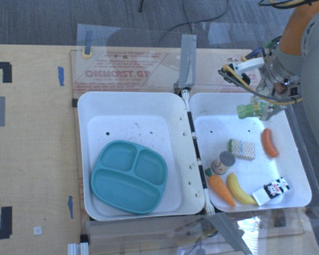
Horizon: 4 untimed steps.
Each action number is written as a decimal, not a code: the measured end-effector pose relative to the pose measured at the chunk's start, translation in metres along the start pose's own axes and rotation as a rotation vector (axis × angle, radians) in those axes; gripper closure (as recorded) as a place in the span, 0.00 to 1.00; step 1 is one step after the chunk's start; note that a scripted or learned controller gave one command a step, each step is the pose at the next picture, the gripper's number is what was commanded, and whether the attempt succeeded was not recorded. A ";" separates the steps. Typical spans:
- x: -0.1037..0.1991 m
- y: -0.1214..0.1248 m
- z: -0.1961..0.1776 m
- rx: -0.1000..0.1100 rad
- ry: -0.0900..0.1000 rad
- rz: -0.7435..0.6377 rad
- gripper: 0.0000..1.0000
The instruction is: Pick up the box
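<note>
Here the hand (263,110) hangs over the right bin (297,158), grip unclear.

The arm (303,31) is grey with an orange band above the wrist — yellow and black cables loop over it, and coloured wires cluster beside the gripper (263,108).

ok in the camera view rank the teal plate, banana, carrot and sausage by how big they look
1. teal plate, by far the largest
2. banana and carrot, which look about alike, so no ranking between them
3. sausage, the smallest
</note>
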State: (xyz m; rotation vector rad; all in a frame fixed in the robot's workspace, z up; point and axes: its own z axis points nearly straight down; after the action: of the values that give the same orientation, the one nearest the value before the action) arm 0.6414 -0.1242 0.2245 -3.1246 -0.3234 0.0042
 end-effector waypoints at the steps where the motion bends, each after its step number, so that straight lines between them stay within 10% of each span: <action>1: 0.032 -0.059 -0.130 0.000 0.002 0.005 1.00; 2: 0.030 -0.123 -0.209 -0.001 0.001 0.000 1.00; 3: 0.060 -0.185 -0.208 -0.002 0.001 0.000 1.00; 4: 0.077 -0.298 -0.208 -0.002 0.002 0.005 1.00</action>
State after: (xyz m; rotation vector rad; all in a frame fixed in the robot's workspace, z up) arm 0.6566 0.1833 0.4327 -3.1269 -0.3160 0.0015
